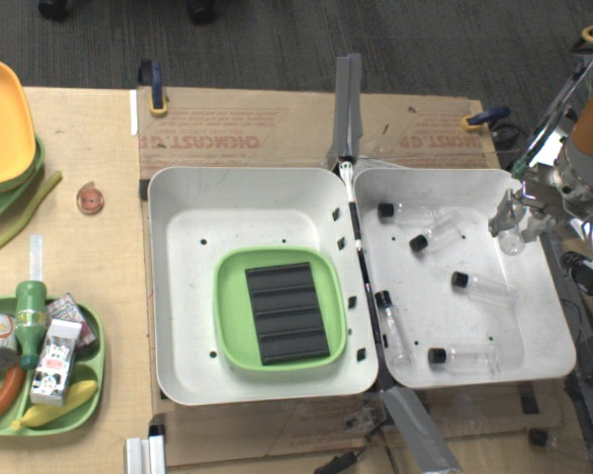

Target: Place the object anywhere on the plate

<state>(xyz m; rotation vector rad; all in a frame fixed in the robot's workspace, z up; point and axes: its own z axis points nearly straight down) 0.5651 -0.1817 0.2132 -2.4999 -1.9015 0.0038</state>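
Where the arm came in from the right, two shallow white plastic bins sat side by side on a cardboard-covered bench (277, 126), with dark carpet beyond it. The left bin (178, 265) held one green square plate (229, 304) with rounded corners, and on the plate lay one black ribbed rectangular block (287, 312). The right bin (534, 354) held about five clear plastic vials with black caps, scattered and well apart: one near the upper left (386, 208), one toward the middle (430, 237), one right of centre (474, 282), one along the left wall (387, 316), and one near the front (460, 357). Counts of the vials were uncertain since the clear bodies barely showed against the white.

The gripper (514, 223) hung over the right bin's right edge, with a clear vial (512, 235) appearing to sit between its fingers; grasping it, as far as could be judged.

To the left on the wooden table lay a yellow dish (2, 117) stacked on a green one, and a green divided tray (84, 383) carrying toy food and a green bottle (30, 314).
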